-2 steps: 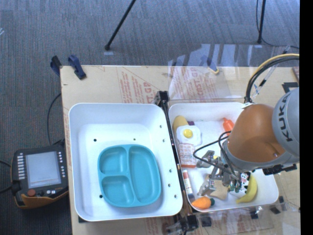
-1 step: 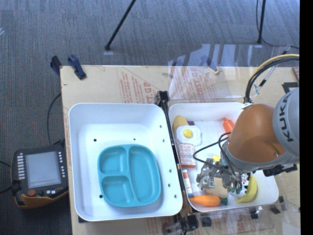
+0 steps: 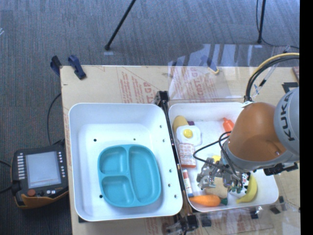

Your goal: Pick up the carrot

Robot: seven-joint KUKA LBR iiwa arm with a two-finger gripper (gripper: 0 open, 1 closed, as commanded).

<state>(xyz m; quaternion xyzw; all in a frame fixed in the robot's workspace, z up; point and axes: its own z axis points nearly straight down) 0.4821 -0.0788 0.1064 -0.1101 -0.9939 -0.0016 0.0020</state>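
Grey carpet surrounds a cardboard-topped counter [image 3: 122, 82] that carries two shallow white bins side by side. Tripod legs cross the carpet at the top, and a handheld control pendant [image 3: 39, 176] with a lit screen lies on the floor to the left.

My left bin [image 3: 78, 131] holds a blue divided plate [image 3: 129, 174] lying flat near its middle.

My arm [image 3: 264, 133] reaches in from the right, its orange band sitting over the right bin [image 3: 205, 112]. My tool [image 3: 220, 177] hangs low inside that bin, toward its front edge. From this angle I cannot tell whether it is wide or narrow, and I see nothing held in it.

The carrot [image 3: 206, 200] lies on its side on the bin floor at the front wall, just below my tool in the view; whether the two touch I cannot say. A banana [image 3: 249, 191] curves just to the right of my tool. Farther back along the bin's left side sit a toy fried egg [image 3: 188, 134], a yellow item [image 3: 180, 122] behind it, and a small red-and-white packet [image 3: 186, 154] in front of it. An orange object [image 3: 228, 125] lies near the back, partly hidden by my arm.
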